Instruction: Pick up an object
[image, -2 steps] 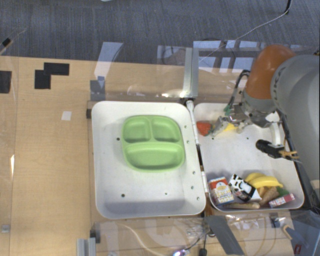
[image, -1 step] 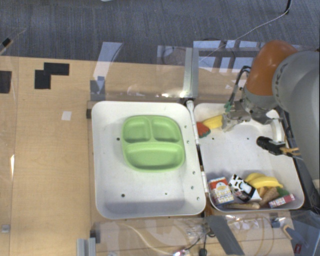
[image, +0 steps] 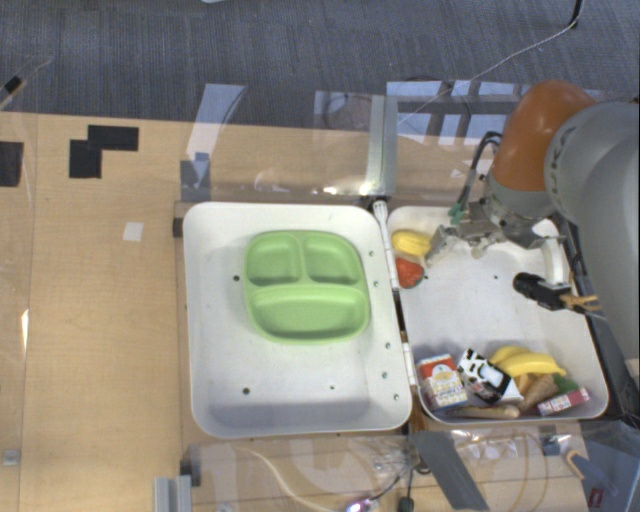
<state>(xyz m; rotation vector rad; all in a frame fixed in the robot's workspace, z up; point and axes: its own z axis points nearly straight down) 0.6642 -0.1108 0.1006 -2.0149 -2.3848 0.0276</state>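
The gripper (image: 437, 247) is in the right bin (image: 470, 300), touching a yellow toy (image: 409, 243). I cannot tell its jaws' state.

Green divided plate (image: 306, 285) in left bin (image: 210, 330); toys crowd right bin (image: 480, 300).

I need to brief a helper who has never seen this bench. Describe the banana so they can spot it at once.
Start at the right white bin, the one without the green divided plate. Go to its near edge, where small items sit in a cluster. The banana lies at the top of that cluster, right of the black-and-white cow toy; it is the only long, curved, bright yellow piece there.
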